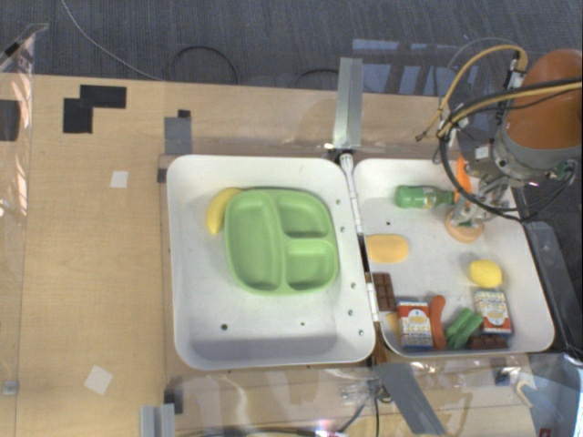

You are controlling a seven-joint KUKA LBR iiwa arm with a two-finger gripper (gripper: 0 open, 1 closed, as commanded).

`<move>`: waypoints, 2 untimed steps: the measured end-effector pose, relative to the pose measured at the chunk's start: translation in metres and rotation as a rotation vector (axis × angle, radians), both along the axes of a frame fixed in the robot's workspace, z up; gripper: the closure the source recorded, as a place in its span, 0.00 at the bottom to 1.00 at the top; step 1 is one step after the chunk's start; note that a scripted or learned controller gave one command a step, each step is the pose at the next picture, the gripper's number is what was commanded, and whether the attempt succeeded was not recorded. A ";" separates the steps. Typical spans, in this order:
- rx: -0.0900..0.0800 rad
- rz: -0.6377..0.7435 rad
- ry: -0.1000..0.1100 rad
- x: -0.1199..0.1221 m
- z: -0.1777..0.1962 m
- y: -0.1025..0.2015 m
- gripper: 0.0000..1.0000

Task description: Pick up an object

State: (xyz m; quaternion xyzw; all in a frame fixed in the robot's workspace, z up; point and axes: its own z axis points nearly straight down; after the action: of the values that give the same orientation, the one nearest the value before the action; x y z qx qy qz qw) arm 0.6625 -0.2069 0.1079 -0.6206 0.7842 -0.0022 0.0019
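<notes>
**Arm over the right bin**

Wooden counter (pixel 91 271) on grey carpet (pixel 228 16) carries two white bins. The gripper (pixel 466 209) hangs over a tan disc (pixel 465 228) beside a green bottle (pixel 421 196) in the right bin (pixel 537 330); whether its fingers are apart cannot be told.

Soft, even light falls from above, bright enough that colours read plainly. The left white bin (pixel 196 335) shows a grey shadow along its near inner wall, and the green divided plate (pixel 279 240) casts only a faint one. Pale glare streaks the clear panel (pixel 18 244) at the left edge and the clear sheet (pixel 364 394) along the bottom. Focus is slightly soft throughout; small packages in the right white bin (pixel 528 335) blur, their print unreadable.
</notes>
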 end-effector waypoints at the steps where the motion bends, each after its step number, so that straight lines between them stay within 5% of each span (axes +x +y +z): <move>1: 0.001 0.002 -0.005 0.001 -0.003 0.002 0.00; 2: -0.006 0.058 -0.018 0.005 -0.010 0.032 0.00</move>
State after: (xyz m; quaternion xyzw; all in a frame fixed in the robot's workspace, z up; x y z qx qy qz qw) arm 0.6675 -0.1752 0.0982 -0.6431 0.7657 -0.0103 0.0073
